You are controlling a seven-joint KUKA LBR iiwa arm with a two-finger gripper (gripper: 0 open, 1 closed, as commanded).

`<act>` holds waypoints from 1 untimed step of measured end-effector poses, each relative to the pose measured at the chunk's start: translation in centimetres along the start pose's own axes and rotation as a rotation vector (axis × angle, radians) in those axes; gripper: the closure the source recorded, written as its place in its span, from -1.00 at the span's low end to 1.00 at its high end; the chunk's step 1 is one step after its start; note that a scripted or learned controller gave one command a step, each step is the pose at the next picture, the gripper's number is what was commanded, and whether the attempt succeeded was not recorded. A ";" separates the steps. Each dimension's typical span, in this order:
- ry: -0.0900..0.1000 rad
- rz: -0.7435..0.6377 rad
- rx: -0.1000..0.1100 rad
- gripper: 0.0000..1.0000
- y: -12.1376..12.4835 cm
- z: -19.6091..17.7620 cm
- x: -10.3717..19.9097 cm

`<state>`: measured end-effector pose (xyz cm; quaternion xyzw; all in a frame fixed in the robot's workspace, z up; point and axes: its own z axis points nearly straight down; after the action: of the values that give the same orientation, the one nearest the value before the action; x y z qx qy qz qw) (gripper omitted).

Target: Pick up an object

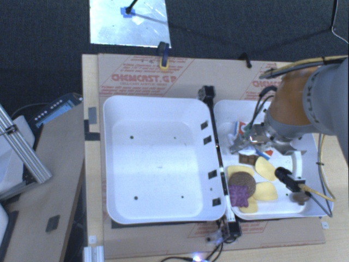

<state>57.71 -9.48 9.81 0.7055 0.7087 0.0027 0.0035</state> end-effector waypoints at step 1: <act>0.000 0.000 0.001 1.00 0.0 -0.9 -0.1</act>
<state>57.67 -9.54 10.71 0.7056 0.7086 0.0022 0.0032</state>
